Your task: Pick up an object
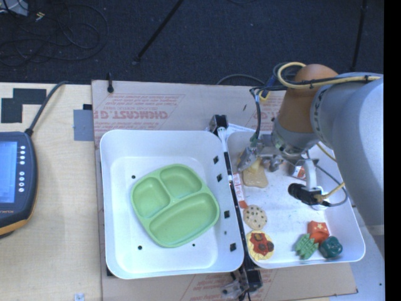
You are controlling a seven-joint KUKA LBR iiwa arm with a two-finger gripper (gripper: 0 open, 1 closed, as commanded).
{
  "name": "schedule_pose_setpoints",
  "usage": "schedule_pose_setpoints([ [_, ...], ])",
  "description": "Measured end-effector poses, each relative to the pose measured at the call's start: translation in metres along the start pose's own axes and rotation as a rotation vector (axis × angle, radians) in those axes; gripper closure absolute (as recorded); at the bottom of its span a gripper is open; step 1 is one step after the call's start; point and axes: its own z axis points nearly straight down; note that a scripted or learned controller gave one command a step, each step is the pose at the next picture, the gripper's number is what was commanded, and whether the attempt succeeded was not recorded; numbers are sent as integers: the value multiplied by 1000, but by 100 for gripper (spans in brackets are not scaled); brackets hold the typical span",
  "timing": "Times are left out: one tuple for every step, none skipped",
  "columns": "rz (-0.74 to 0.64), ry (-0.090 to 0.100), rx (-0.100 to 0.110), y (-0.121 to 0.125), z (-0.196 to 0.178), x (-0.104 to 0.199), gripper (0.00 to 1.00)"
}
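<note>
The arm reaches in from the right and sets its gripper (263, 162) low over the upper-left part of the right bin (351, 243), right at a tan, lumpy toy food piece (255, 177) – prob. the pick target, since it lies just below the tool. The view doesn't settle whether that piece is grasped or merely touched; grip state can't be told.

Other candidates sit toward the bin's near edge, apart from the tool: 1 cookie (255, 216), 1 pizza-like round piece (261, 245), 1 red block (317, 229), 1 green toy (306, 246), 1 dark green round toy (331, 248) – 6 items incl. the tan one.

The left bin (116, 168) holds 1 green divided plate (175, 204), lying flat, well apart from the arm. 2 bins total, side by side w/ a black divider (230, 187) between.
</note>
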Motion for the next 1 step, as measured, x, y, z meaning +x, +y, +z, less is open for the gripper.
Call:
schedule_pose_setpoints([
  [2,1,4,-2,-11,-1,100],
])
